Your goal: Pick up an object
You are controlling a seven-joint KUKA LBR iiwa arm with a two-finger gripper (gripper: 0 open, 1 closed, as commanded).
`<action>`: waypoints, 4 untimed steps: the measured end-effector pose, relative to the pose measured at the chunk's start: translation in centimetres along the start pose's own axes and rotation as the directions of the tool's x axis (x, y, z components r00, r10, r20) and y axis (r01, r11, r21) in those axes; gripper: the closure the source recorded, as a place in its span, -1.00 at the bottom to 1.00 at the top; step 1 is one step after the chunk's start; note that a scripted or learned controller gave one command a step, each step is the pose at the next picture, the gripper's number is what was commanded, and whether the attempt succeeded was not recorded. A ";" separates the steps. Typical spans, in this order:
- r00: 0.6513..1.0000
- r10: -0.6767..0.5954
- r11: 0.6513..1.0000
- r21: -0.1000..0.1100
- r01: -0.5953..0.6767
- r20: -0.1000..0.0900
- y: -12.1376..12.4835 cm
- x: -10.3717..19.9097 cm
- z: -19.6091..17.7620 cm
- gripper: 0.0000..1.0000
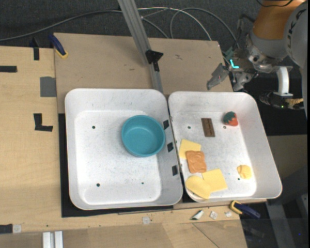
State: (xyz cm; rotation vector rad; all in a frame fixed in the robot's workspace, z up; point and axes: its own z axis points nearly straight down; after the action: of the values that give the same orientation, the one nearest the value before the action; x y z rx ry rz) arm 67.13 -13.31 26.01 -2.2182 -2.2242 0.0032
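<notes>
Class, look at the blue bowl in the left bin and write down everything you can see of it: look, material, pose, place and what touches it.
The round teal-blue bowl looks like smooth plastic, one plain colour inside and out, with a thin rim and a darker, shaded hollow. It stands upright, mouth up, with nothing in it. It sits on the floor of the shallow white left bin, right of the middle and toward the shared edge with the other bin. It touches the bin floor and nothing else; no other object lies beside it.
</notes>
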 end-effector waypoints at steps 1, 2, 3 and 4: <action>1.000 0.000 1.000 0.004 0.000 0.000 -0.5 0.4 4.5 -1.00; 1.000 0.000 1.000 0.006 0.000 -0.001 -1.1 1.1 10.7 -1.00; 1.000 0.000 1.000 0.004 0.000 -0.001 -1.4 1.7 15.2 -1.00; 1.000 0.000 1.000 0.001 0.000 -0.001 -1.3 1.7 13.9 1.00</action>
State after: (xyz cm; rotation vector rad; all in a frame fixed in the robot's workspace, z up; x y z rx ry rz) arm 65.81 -11.64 12.12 -2.2170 -2.2237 0.0033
